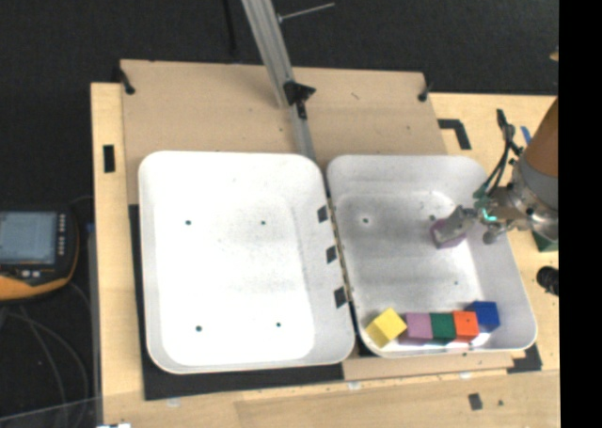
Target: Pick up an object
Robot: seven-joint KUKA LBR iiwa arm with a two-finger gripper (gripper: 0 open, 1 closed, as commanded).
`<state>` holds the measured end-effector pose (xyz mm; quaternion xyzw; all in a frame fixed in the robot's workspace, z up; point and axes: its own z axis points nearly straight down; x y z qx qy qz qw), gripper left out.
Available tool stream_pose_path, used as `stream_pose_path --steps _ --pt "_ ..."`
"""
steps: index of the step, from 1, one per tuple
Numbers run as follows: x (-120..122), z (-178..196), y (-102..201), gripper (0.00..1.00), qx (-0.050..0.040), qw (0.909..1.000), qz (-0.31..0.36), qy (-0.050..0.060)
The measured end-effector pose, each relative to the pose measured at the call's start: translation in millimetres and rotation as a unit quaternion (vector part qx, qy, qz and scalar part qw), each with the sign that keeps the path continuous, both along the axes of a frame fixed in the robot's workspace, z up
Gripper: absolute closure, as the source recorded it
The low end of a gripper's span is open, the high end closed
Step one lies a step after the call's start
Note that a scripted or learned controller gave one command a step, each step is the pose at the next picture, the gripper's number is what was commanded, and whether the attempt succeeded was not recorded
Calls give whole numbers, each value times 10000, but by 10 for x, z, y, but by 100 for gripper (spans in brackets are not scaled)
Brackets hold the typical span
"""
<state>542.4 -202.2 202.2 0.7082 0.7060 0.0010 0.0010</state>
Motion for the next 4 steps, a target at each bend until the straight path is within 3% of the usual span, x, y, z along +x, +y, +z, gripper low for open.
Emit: stream_pose_path --steps 1,2,3,4 --pt "-42 -1056 671 0 -20 10000 33 -9" --pt "-30 -926 652 100 -8 10000 -1 -27" --pt "1325 -393 998 100 -9 10000 43 -36" --pt "580 -27 1326 100 -1 10000 19 8"
